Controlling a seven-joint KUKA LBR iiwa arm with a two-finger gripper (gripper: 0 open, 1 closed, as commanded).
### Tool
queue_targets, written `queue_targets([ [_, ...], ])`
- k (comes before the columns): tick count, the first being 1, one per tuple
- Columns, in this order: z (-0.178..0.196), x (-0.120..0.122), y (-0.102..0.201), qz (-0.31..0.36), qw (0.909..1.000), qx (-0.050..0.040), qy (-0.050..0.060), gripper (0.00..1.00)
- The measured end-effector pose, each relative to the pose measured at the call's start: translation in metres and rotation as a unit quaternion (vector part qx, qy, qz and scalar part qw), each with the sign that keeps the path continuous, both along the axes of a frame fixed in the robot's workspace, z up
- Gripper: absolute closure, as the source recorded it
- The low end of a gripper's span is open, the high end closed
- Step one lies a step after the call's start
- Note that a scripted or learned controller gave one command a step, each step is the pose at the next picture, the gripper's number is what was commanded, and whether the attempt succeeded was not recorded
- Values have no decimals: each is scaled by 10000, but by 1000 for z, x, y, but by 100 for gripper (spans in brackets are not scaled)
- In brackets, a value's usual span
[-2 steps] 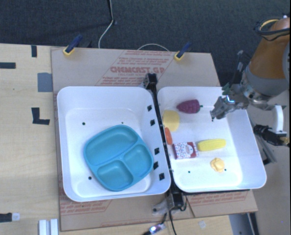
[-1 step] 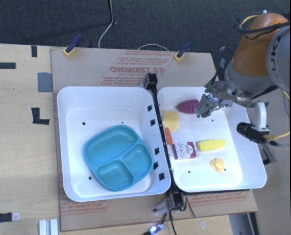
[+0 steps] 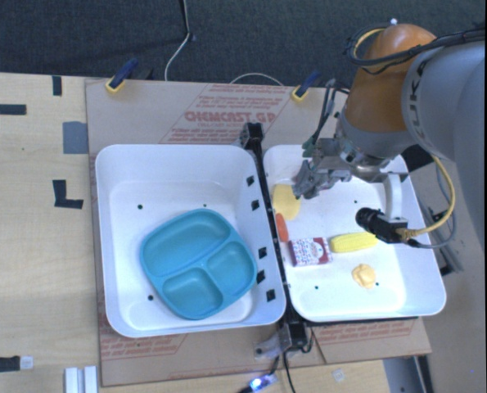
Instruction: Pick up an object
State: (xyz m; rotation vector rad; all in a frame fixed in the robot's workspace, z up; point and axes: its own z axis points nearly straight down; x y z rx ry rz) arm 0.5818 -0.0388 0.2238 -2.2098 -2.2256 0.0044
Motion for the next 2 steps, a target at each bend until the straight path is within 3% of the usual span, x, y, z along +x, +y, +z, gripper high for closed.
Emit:
queue_targets([
  [2, -15, 6, 103, -3, 10000, -5, 1, 100],
])
